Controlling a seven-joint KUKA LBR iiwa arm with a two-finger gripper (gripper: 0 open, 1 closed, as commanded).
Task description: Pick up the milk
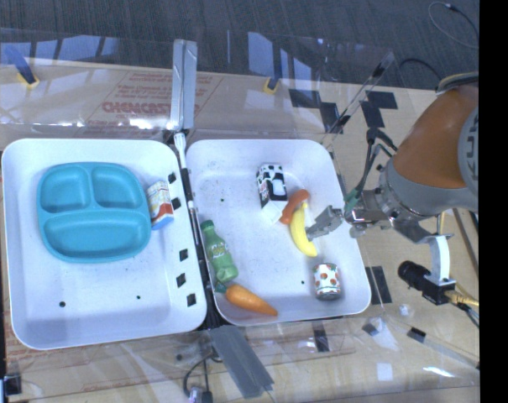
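Gripper (327, 222) at right bin's (237, 154) right side, just beside banana (302, 235); whether its fingers are spread or clenched, cannot tell.

Milk (271, 183), black-and-white cow-patterned carton, lies in right bin's upper middle, print unreadable, open white floor to its left; red lettering on bench sheet (136, 106) illegible; small can (327, 280) near lower right rim; green bottle (220, 253) and carrot (250, 300) along left and bottom edges.
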